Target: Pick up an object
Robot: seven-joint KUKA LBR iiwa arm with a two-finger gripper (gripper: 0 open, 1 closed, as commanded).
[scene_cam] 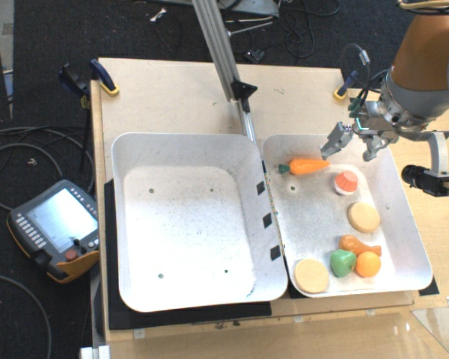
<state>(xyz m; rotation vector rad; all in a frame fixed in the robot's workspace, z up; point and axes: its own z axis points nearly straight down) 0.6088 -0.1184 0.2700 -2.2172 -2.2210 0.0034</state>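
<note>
Count: 2 bins, 6 food items, 1 arm w/ 1 hand.

On the counter (179,96): 2 shallow white bins – left bin (135,163), right bin (400,200). In the right bin, 6 toy foods: 1 carrot (308,167), 1 red-and-white round pc (346,182), 2 tan discs (364,217) (312,274), 1 green pc (343,262), 1 orange fruit (368,264). 1 orange-brown pc (352,242) behind those, kind unclear. 1 hand (353,144), 2 fingers. 2 yellow-tipped clamps (106,81) (340,93) at counter's far corners. 1 pendant (56,230) on the floor.

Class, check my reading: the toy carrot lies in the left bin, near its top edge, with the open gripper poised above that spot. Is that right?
Not quite. In the camera view the carrot lies in the right bin, near its top edge; the open gripper is poised just above it, as you said.
</note>
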